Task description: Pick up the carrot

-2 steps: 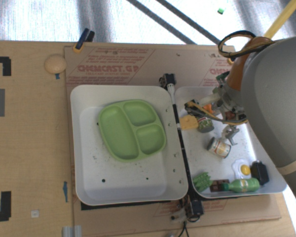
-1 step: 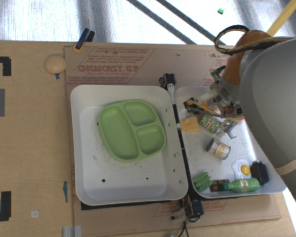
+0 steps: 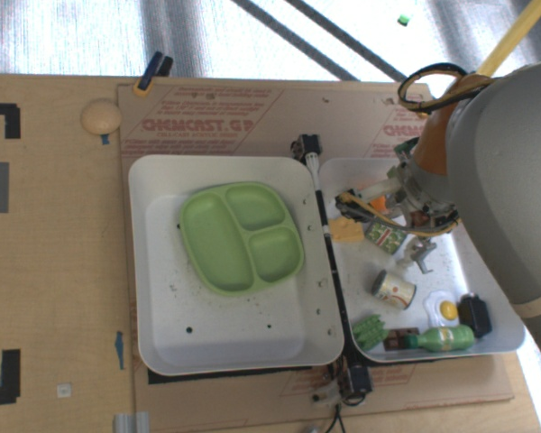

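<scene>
Carrot [image 3: 376, 203] in right bin [image 3: 499, 336], upper left part, orange sliver just beside gripper [image 3: 406, 207], on its left, among clutter. Touching or apart: cannot tell. Green divided plate [image 3: 242, 237] in left bin [image 3: 153, 269].

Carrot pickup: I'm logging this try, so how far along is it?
Done so far: the arm has reached into the right bin, and its pincer sits low over the clutter at the bin's far end. In hand: nothing that can be confirmed; an orange piece, possibly the carrot, lies beside the pincer among the clutter. Left: a clear grasp and the lift out of the bin.
</scene>
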Controlling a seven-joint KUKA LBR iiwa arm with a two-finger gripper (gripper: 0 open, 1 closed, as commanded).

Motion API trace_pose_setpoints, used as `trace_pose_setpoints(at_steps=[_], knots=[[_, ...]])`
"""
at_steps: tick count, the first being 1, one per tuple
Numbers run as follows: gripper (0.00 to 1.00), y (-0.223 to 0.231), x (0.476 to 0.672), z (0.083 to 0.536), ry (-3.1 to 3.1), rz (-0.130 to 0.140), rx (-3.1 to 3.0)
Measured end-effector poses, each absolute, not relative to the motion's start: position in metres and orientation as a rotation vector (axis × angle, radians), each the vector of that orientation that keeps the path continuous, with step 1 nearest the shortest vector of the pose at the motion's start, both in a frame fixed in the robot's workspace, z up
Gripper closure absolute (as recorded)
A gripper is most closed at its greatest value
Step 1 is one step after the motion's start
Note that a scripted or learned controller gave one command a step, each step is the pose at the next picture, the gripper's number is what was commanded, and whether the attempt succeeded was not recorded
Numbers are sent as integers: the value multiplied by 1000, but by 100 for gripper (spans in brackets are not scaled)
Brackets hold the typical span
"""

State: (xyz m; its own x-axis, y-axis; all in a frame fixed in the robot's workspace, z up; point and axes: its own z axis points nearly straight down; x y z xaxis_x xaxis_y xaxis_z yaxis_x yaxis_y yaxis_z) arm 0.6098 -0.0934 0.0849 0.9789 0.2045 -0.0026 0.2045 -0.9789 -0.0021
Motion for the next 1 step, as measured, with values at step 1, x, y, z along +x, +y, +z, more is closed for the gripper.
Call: trace_pose_setpoints(at_steps=[1], knots=[[0, -93, 610, 85, -322, 4, -3123]])
